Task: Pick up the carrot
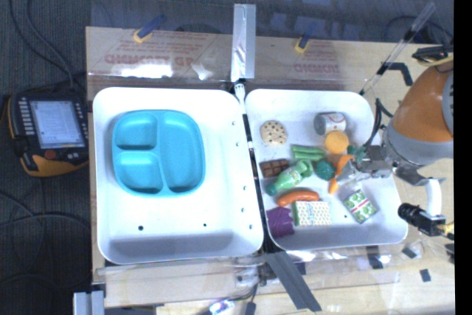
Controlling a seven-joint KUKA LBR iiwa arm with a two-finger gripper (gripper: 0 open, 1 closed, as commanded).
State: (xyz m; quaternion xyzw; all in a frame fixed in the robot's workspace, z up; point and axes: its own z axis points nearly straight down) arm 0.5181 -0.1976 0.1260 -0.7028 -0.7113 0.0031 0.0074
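The carrot is a slim orange piece lying slantwise in the right bin, just below a round orange fruit and beside a dark green lump. My gripper reaches in from the right and sits low over the bin, right next to the carrot's upper end. The grey wrist and the orange band hide the bin's right rim. Whether the carrot sits between the fingers is hidden.
The right bin is crowded: cookie, tin can, green pod, chocolate piece, green bottle, red-orange sausage, purple item, patterned box, green-white carton. The left bin holds a blue divided tray.
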